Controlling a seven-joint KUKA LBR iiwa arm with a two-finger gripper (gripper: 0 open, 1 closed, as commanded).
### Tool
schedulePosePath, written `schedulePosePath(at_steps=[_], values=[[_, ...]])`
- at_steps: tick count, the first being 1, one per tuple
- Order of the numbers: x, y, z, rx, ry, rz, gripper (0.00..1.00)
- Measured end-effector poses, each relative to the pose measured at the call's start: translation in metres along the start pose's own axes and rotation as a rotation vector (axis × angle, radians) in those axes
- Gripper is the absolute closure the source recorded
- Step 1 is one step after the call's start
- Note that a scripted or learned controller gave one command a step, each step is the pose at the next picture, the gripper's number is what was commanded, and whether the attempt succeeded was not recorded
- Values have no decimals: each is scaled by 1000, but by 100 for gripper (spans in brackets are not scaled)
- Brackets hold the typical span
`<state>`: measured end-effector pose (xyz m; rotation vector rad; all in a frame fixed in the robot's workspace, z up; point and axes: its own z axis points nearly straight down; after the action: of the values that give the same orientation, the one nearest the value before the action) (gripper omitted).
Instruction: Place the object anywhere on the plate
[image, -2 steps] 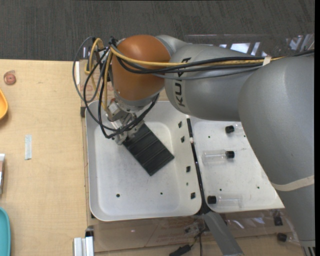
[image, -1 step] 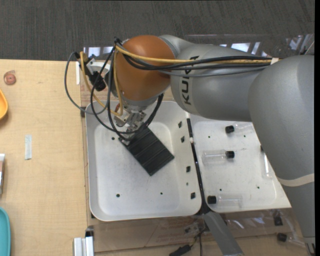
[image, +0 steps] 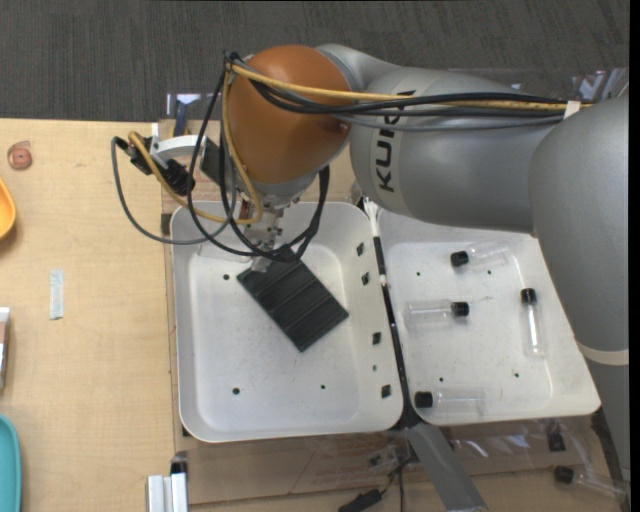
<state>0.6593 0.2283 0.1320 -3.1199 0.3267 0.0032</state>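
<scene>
Gripper (image: 266, 240) hovers by the left bin's (image: 200, 400) back edge, right at the dark ridged plate's (image: 295, 300) back corner; whether it's holding anything, can't tell. Best to release centrally on the plate.

- Flat black ribbed rectangular plate (image: 294, 298), matt, plastic-looking, at the left bin's centre.
- Shallow white bins (image: 210, 400), smooth plastic, faint sheen.
- Clear tubes with black caps (image: 440, 312), glossy, at 3 o'clock.
- Light wooden bench (image: 90, 250), matt grain.
</scene>
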Motion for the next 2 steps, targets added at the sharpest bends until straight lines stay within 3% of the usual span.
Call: schedulePosePath(at_steps=[1, 2], values=[[1, 6, 34, -1, -2, 7, 100], [0, 0, -38, 1, 1, 375, 100]])
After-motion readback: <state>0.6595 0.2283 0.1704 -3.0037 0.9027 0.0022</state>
